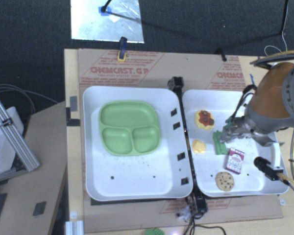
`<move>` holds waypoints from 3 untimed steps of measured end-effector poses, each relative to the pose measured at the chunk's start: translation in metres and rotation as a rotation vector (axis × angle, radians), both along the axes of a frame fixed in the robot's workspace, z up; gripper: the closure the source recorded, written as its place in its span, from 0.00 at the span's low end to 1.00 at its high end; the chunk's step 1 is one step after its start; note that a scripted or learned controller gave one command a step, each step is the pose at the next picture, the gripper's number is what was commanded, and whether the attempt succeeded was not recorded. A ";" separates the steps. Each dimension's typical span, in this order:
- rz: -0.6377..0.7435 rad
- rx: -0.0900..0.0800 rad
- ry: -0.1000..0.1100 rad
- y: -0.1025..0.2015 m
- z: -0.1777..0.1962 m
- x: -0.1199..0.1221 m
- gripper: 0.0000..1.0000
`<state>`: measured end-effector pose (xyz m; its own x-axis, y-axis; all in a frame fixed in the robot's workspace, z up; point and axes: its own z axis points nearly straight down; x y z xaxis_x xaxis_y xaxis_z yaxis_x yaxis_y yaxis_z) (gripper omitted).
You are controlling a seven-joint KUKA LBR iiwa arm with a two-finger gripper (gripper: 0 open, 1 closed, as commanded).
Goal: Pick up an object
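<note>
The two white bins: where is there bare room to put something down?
Left bin: bare floor in front of the green tray. Right bin: crowded, with pizza toy, yellow piece, green block, small box, cookie and the hand.

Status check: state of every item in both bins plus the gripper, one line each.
green divided tray: flat in the left bin, compartments bare
pizza toy: lying in the right bin, untouched
yellow piece: lying loose
green block: on the bin floor, right at the gripper
red packet: lying flat
cookie: lying flat
gripper: low over the right bin, not seen holding anything

Two bins (95, 146), one tray (130, 127), five toys (225, 181).
</note>
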<state>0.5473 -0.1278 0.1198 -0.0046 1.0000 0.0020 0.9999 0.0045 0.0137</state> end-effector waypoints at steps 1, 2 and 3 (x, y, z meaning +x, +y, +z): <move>-0.001 0.000 0.000 0.000 0.000 0.000 0.00; -0.005 -0.002 0.015 -0.022 -0.037 0.001 0.00; -0.002 -0.002 0.011 -0.021 -0.025 0.003 1.00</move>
